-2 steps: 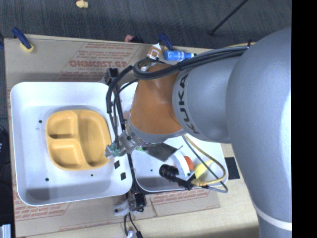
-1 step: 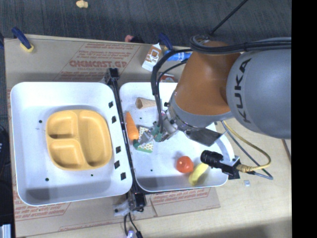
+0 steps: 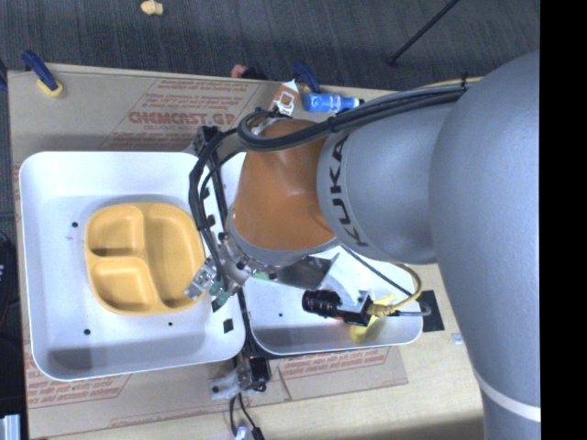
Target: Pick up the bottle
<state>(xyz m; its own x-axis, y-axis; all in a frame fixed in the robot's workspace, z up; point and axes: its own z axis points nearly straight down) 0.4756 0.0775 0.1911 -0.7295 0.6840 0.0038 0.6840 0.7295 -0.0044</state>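
Yellow divided tray [image 3: 145, 255], white bins [image 3: 46, 246], grey arm [image 3: 440, 172] with orange band [image 3: 275, 195], brown printed cardboard [image 3: 183, 113]

Grey arm [image 3: 440, 154] reaching in from the right, orange band above wrist, gripper [image 3: 209, 282] low near frame centre

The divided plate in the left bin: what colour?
Yellow, seen in the camera view: divided plate.

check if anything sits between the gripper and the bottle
Unclear: the grey and orange arm covers most of the right white bin. The gripper is at the edge of the yellow divided plate, across the bins' rims.
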